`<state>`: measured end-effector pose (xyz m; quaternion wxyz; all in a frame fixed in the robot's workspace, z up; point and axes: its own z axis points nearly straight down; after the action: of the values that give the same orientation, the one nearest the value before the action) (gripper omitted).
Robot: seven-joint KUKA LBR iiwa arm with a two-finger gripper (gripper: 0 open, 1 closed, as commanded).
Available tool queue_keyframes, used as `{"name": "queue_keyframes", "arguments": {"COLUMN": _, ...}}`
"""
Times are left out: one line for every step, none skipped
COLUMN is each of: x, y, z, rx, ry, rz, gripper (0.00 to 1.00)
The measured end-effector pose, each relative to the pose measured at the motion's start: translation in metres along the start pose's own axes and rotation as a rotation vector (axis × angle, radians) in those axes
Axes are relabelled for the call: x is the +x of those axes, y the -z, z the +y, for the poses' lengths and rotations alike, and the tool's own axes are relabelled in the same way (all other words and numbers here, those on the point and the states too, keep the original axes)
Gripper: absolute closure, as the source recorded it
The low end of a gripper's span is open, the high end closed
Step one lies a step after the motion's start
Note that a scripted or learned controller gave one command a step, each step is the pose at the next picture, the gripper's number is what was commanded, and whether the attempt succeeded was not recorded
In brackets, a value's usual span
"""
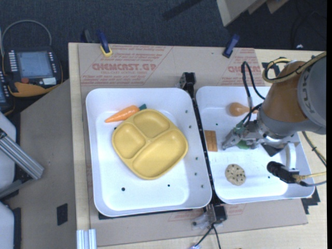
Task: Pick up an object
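Reach seemed the step in hand: the hand [239, 138], grip impossible to tell, hung low in the right bin [218, 185] beside a green item [242, 143]. Next, closing squarely on it.

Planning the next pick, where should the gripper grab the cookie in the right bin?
Likely straight down, closing across the cookie's round edge. It lies flat with bare bin floor around it, so any diameter should work.
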<state>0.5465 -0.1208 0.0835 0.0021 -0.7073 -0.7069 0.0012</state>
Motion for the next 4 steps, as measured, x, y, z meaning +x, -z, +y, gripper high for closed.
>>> {"name": "queue_keyframes", "arguments": {"x": 0.000, "y": 0.012, "z": 0.001, "rx": -0.005, "ry": 0.000, "rz": -0.001, "gripper": 1.00}}
{"name": "queue_keyframes", "arguments": {"x": -0.009, "y": 0.059, "z": 0.001, "rx": -0.010, "ry": -0.001, "rz": -0.004, "gripper": 1.00}}
{"name": "queue_keyframes", "arguments": {"x": 0.000, "y": 0.116, "z": 0.007, "rx": -0.013, "ry": 0.003, "rz": -0.004, "gripper": 1.00}}
{"name": "queue_keyframes", "arguments": {"x": -0.001, "y": 0.170, "z": 0.009, "rx": -0.013, "ry": 0.002, "rz": -0.004, "gripper": 1.00}}
